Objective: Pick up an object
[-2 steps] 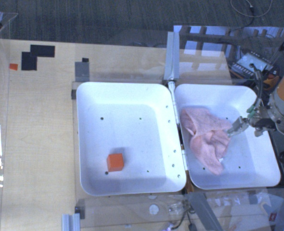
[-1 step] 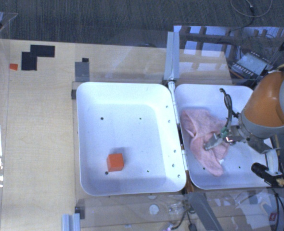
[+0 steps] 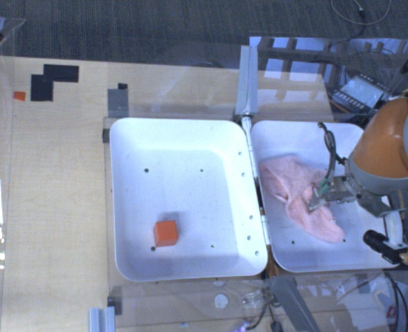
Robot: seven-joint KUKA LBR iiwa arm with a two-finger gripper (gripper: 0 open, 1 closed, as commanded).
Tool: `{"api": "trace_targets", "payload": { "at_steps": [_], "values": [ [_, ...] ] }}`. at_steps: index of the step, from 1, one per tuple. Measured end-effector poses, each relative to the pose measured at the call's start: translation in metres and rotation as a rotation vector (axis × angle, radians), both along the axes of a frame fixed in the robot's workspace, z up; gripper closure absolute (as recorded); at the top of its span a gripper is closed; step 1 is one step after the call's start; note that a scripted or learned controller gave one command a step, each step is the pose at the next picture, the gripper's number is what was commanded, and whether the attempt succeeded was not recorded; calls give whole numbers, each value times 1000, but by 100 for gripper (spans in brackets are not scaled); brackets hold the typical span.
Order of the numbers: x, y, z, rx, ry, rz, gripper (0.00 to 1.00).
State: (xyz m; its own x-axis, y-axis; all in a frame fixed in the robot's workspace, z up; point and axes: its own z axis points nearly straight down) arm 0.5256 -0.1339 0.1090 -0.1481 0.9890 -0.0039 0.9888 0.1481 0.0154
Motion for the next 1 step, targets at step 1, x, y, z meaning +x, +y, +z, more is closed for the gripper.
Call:
{"api": "trace_targets", "payload": {
  "at_steps": [1],
  "values": [
    [88,34,119,0,5,4,100]
  ]
}}
